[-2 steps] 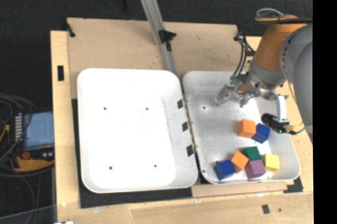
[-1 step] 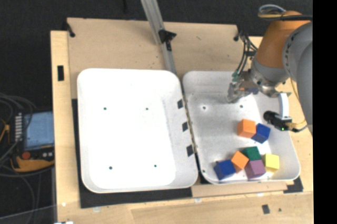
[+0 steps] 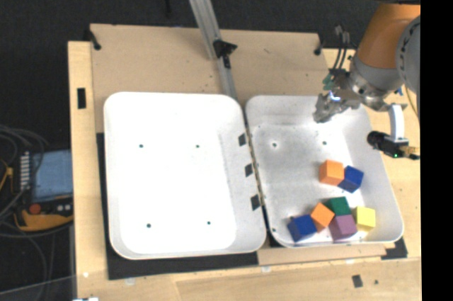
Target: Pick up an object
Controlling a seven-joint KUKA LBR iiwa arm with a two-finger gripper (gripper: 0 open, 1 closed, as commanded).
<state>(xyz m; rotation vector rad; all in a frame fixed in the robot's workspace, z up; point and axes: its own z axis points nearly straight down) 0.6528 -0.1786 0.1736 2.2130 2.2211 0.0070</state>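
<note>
The gripper [image 3: 327,108] hangs over the far edge of the right bin [image 3: 283,172], well apart from the blocks; whether it is wide or narrow I cannot tell; an orange block [image 3: 330,172] touches a blue block [image 3: 351,178]; five more cluster at the near right corner.

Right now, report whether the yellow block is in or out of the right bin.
In. The yellow block lies inside the right bin, near its front right corner beside the purple block.
</note>
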